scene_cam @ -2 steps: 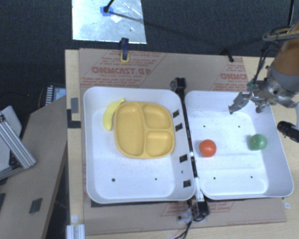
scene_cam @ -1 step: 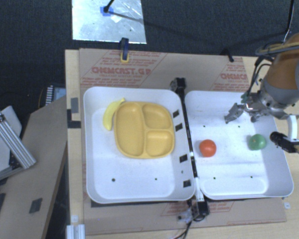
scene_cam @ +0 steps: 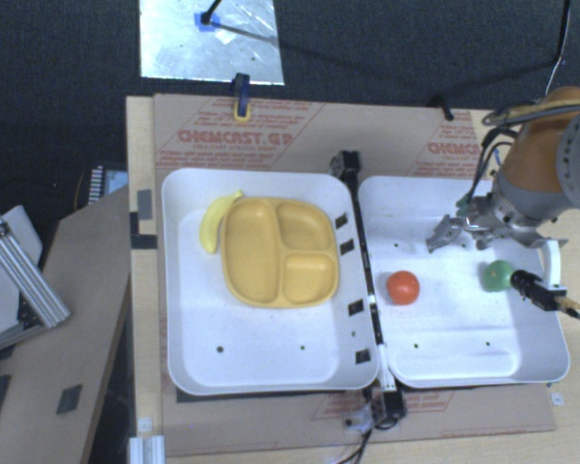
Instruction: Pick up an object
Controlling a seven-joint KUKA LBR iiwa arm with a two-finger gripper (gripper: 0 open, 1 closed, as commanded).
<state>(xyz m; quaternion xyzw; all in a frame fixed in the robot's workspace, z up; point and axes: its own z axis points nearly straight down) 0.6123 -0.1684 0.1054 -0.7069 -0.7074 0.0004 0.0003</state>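
The claw [scene_cam: 461, 233] hangs at the right of the frame over the upper part of the right bin [scene_cam: 445, 361], its metal fingers [scene_cam: 441, 237] pointing left and spread apart with nothing between them; how wide is hard to judge from this slant. Just right and below it lies a green ball [scene_cam: 497, 275], beside a black part of the arm. Lower left of the claw, well apart from it, a red-orange ball [scene_cam: 402, 287] rests on the bin floor. In the left bin [scene_cam: 261, 361] sits a yellow divided plate [scene_cam: 276, 251], with a yellow banana [scene_cam: 213, 222] touching its upper-left edge. Both bins stand on the tabletop [scene_cam: 271, 133].
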